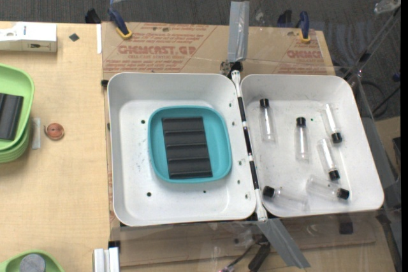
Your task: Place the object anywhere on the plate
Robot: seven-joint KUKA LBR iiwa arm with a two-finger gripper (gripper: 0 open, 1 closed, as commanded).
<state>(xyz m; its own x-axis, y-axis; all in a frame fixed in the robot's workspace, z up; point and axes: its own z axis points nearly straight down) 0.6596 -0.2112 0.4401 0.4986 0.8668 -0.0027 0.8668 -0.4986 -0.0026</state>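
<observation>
Cardboard (191,48) backs two white bins on the table (57,200): the left bin (127,200) holds a teal plate (189,144), the right bin (357,194) six clear black-capped vials (266,119).

A lab bench: clear capped vials (301,137) in white bins (127,200), clamped cardboard (191,48).
</observation>
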